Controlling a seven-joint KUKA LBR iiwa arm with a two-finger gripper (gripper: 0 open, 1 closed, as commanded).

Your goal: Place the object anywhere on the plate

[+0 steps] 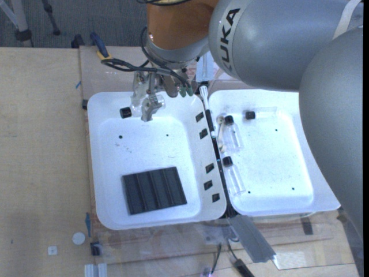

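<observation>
Lying at 7 o'clock in the left bin [115,154]: black ribbed plate [154,190], flat, nothing on it.

Right bin [271,166]: two clear pieces with black caps [230,136] close to its 9 o'clock wall, and a small black piece [249,115] at 11 o'clock. Which of these is the task's object cannot be told. None is on the plate.

End effector [147,108]: hovers at 11 o'clock over the left bin, well apart from the plate. Whether it is open or closed cannot be told, and no load is visible in it.

Hazards, as judged:
- A release here would drop onto bare bin floor, missing the plate.
- The clear pieces look slick and sit close to the wall, so a grasp could slip or strike the divider.
- A round piece might roll along the plate's ribs.

Markings: arm [271,33], grey casing, lettered "KUKA". No other writing legible.
</observation>
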